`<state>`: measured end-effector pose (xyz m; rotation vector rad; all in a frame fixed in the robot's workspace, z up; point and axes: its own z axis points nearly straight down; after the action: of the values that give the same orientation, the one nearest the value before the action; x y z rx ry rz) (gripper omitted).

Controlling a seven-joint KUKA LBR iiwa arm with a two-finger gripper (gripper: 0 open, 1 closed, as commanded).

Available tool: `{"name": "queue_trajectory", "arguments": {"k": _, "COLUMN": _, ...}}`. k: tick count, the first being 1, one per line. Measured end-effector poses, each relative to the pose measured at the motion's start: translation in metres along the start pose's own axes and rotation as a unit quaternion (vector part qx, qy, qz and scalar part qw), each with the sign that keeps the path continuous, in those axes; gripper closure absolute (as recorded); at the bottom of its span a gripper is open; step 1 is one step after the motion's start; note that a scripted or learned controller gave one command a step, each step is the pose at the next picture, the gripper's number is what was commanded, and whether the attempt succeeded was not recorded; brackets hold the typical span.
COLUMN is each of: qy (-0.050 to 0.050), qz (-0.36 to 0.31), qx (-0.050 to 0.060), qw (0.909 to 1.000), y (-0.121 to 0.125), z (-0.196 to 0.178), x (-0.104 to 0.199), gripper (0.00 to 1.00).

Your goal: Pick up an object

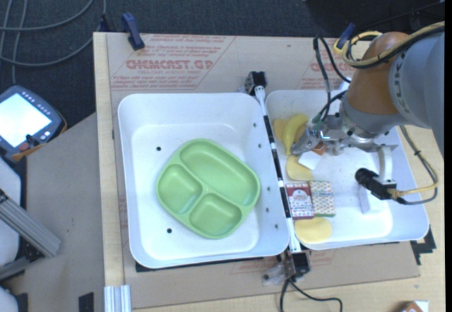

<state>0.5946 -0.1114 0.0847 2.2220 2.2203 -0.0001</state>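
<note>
Mostly the open room lies in the left bin (127,116), at centre-left of the frame. A green divided tray (207,187) sits there askew, with bare white floor on every side of it.

The right bin (406,229) is crowded along its left wall. A yellow curved piece (289,127) lies near the upper left corner, with a white scrap (308,161) and a pale yellow lump (297,171) just below it. Further down, a small red box (300,201) touches a green-patterned box (323,198). A flat yellow piece (313,231) lies near the bin's lower edge. The floor toward the lower right of this bin is bare.

The gripper (312,141) hangs low over the upper left part of the right bin. It is just right of the yellow curved piece and just above the white scrap. Whether it is clenched or released cannot be told from this angle.

The grey arm (424,78), with its orange band (371,85), crosses the bin's upper right part and hides the rim and floor there.

A black clamp (256,81) sits at the top of the seam between the bins. A blue clip (132,30) stands on the upper left edge of the lettered board (169,63). A device with a lit screen (25,120) is cut off by the left edge of the frame.
</note>
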Motion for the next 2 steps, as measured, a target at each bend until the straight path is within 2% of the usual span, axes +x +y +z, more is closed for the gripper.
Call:
{"name": "queue_trajectory", "arguments": {"k": 1, "qy": 0.000, "qz": -0.001, "qx": 0.000, "qw": 1.0000, "y": 0.034, "z": 0.000, "x": 0.000, "gripper": 0.00}}
{"name": "queue_trajectory", "arguments": {"k": 2, "qy": 0.000, "qz": -0.001, "qx": -0.001, "qw": 1.0000, "y": 0.034, "z": -0.010, "x": 0.001, "gripper": 1.00}}
